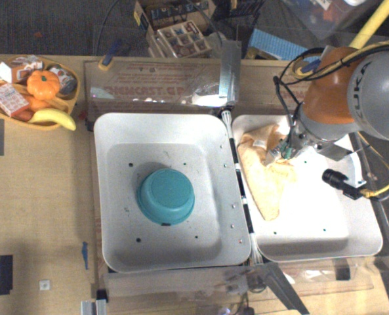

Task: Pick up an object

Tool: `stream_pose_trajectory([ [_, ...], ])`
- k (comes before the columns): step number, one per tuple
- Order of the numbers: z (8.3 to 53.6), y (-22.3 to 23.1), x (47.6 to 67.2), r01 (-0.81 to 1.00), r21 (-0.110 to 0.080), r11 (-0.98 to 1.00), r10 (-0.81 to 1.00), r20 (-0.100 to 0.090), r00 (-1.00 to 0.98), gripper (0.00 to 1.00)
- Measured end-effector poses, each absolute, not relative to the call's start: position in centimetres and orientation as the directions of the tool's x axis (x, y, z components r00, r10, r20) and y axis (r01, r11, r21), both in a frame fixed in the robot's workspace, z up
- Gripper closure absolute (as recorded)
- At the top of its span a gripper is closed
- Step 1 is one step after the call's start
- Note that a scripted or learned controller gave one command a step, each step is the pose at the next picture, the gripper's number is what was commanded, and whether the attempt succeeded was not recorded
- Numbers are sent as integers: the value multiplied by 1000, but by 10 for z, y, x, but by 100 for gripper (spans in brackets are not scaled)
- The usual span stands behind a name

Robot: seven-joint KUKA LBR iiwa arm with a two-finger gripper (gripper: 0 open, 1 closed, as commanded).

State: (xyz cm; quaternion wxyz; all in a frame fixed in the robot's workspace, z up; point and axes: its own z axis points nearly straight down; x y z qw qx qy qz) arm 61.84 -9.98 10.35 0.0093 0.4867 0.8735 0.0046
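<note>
A teal bowl [166, 196] lies upside down in the middle of the left bin [115, 136]. A tan cloth [265, 179] is spread along the left side of the right bin [325, 231], bunched at its upper end. My gripper [281, 151] comes down from the grey arm with the orange band and sits on the cloth's upper right part, low in the bin. Its tips are pressed into the bunched fabric.
A basket [4, 107] with a banana, an orange pumpkin and small boxes stands at the far left on the bench. A clear plastic-wrapped tray [158, 84] lies behind the left bin. Black and yellow cables [342, 179] hang over the right bin's right side.
</note>
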Motion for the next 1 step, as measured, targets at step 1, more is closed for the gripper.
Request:
stream_pose_trajectory([
  [1, 186, -39, 668, 877, 2, 481, 877, -3, -481, 100],
])
